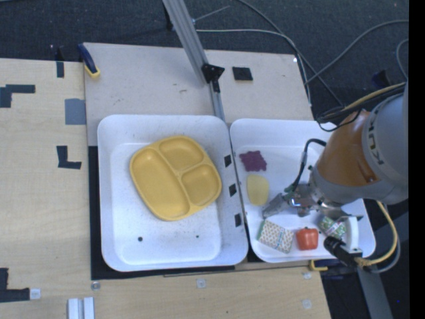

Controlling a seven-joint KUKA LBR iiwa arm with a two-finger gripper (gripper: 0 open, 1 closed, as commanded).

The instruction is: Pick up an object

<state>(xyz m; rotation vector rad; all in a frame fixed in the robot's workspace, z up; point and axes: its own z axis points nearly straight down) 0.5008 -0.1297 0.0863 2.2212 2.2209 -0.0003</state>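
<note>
The right bin holds several small items. A purple piece lies near its back left, with a pale yellow oval piece just in front of it. At the front are a green-and-white checkered packet and a red piece; a green-and-white wrapped piece lies to their right. My gripper hangs low over the middle of this bin, right of the pale yellow piece and just behind the checkered packet. Nothing shows as held.
The left bin carries a yellow three-compartment plate. A metal pole slants up from between the bins. Cables trail over the dark floor at the back right. The arm's orange band covers the right bin's right side.
</note>
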